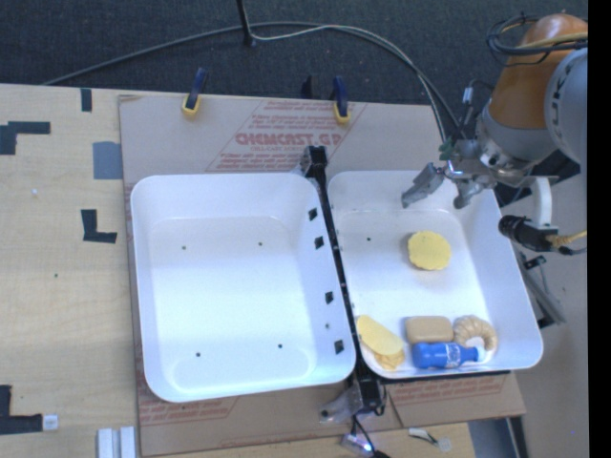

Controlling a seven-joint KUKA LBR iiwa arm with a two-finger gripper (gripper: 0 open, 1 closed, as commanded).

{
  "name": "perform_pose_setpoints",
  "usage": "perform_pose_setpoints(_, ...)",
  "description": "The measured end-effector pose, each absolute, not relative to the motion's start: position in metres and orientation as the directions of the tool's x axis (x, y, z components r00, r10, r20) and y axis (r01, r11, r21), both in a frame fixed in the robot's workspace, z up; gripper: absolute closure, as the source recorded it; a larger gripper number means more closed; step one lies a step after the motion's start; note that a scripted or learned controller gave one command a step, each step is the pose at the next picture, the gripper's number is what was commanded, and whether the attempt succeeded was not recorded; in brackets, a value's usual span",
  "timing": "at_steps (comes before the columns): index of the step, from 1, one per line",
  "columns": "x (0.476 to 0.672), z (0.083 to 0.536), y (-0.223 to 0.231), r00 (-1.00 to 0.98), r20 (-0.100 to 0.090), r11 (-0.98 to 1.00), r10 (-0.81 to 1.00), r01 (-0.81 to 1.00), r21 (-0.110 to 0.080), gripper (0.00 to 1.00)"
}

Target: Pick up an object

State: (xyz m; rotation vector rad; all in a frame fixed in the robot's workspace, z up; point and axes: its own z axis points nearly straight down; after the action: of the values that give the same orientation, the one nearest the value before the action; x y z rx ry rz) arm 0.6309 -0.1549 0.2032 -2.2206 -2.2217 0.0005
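Bottle (445, 355), blue with a white cap, lies at the near wall of the right bin (382, 198), well below the tool (443, 189) and about straight under it in the view. Just above the bottle sits a tan block (429, 328); a pale pretzel (476, 333) touches the bottle's right end, and a yellow wedge (380, 342) lies to its left, by the bin's near left corner. Nearer the tool, slightly left and just below its fingers, rests a yellow disc (430, 251), apart from the rest. The tool hovers over the bin's far right part, its two grey fingers spread wide with nothing between them. Far to its left lies the left bin (153, 198), both bins on a cardboard sheet (277, 136) over the tabletop (48, 256).
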Motion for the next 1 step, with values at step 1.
perform_pose_setpoints(1, 0.5772, 0.0942, -0.2007, 0.005, 0.001, -0.005, 1.0, 1.0, -0.011, 0.0)
